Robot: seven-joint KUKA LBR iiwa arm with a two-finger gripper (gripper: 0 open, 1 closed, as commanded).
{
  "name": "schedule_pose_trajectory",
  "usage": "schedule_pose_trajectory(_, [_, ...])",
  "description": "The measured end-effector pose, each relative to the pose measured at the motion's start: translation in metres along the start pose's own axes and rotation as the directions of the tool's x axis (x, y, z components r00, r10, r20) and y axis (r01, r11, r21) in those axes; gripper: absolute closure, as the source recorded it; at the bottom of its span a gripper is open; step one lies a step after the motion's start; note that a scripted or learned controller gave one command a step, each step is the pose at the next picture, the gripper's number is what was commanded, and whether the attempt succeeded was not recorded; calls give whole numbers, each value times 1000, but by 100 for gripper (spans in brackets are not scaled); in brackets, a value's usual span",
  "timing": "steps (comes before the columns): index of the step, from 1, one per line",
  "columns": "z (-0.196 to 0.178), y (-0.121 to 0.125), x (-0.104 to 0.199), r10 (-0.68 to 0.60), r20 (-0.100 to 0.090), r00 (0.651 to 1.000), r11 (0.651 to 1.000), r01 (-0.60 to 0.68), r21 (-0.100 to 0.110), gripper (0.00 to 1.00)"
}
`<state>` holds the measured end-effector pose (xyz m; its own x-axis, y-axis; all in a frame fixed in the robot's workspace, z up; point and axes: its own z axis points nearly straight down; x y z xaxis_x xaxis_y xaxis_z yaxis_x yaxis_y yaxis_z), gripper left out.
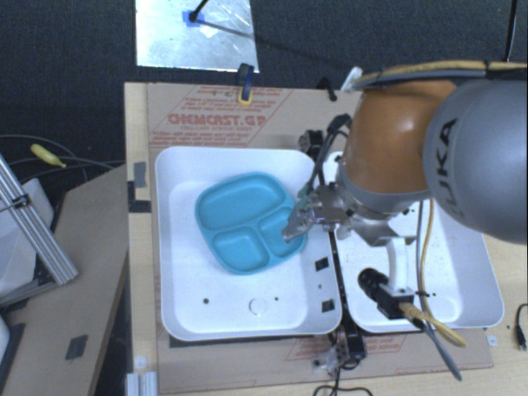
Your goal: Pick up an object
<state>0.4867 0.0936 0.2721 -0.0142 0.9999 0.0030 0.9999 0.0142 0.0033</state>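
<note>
Looking down from the camera view, the left bin carries a blue plate with three compartments: one broad section toward the far side and two smaller ones nearer the camera. It lies flat on the bin floor, turned at a slant, its right edge close to the wall between the two bins. The right bin sits just beside it on the desk, largely covered by the arm.

The tool sits at the plate's right rim, low over the near-right compartment. Whether it is released or clenched cannot be told, since the metal parts blur into one another there, and no part of the plate can be seen gripped.

By its look, the plate is moulded plastic: light, stiff enough to keep its shape when lifted by one edge, smooth and probably slippery. It should not be fragile. Lying flat, it offers little to pinch from straight above; the raised outer rim or the ridges dividing the compartments seem the best places to take hold. A grip at the rim would leave the plate hanging off-centre, so it may tilt or slide free.
</note>
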Motion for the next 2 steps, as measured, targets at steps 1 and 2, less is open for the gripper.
schedule_pose_trajectory(1, [-10, 1, -6, 8, 1, 1000, 1000, -8, 1, 100])
schedule_pose_trajectory(2, [-10, 1, -6, 8, 1, 1000, 1000, -8, 0, 0])
